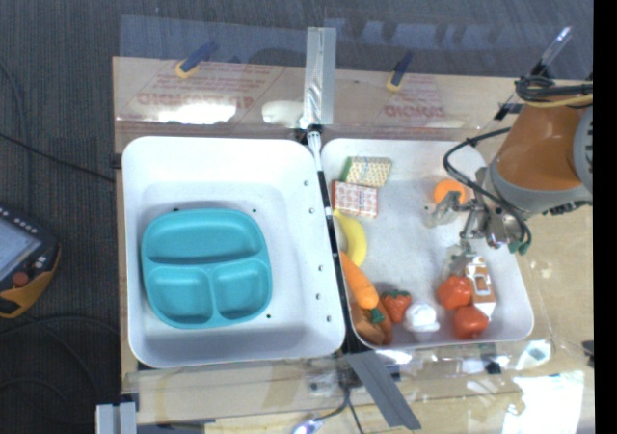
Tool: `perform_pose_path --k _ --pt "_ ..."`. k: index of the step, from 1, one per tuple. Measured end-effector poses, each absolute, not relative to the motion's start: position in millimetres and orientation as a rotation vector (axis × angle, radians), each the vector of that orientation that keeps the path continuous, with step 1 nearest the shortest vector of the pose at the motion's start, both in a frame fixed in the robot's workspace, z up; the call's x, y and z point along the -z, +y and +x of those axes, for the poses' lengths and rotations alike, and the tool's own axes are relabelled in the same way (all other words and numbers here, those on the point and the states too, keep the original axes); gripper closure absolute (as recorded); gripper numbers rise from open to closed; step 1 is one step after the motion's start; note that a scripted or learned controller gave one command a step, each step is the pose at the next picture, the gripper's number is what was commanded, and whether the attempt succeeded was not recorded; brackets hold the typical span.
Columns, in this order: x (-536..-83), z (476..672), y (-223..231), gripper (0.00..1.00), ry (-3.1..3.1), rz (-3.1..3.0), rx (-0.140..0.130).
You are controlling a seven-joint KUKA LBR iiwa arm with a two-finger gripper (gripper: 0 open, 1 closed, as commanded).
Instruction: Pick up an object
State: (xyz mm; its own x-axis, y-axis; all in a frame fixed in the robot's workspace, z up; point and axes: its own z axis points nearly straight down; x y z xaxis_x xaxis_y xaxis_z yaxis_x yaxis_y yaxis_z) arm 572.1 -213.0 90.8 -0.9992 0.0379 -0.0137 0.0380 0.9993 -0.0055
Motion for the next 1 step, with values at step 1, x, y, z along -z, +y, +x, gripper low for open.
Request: perform_pose_path --k 1 --pt "-89.9 662.7 -203.9 0.00 3.130 0.048 0.006"
